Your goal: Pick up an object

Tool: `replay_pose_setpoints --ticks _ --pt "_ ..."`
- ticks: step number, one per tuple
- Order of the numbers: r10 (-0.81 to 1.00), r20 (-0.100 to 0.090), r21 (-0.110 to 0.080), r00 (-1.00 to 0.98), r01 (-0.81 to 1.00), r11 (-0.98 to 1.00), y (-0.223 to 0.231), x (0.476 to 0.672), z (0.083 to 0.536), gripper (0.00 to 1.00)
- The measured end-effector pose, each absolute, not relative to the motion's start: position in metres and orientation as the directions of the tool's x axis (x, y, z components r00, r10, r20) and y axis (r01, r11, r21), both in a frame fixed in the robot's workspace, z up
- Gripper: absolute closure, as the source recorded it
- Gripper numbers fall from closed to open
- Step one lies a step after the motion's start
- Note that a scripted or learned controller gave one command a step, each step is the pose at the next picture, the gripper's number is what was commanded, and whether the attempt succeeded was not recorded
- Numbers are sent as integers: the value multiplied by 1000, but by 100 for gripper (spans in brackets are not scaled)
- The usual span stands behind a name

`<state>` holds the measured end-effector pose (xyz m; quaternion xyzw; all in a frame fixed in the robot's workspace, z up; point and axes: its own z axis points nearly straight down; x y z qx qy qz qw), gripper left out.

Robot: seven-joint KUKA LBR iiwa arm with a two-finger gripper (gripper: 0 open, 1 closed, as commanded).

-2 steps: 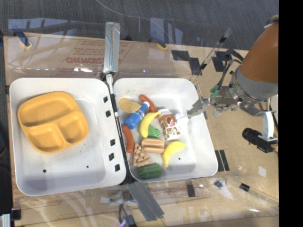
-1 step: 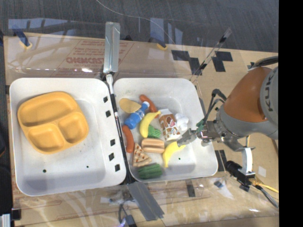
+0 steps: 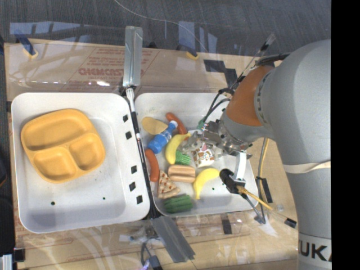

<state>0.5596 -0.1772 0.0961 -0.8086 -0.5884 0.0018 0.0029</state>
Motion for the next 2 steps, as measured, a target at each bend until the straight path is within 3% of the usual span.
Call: replay_pose_setpoints --ticks 1,2 --pt "953 1 -6 304 953 -304 -177 560 107 100" --pt "942 3 3 337 942 -337 -148 594 189 100"
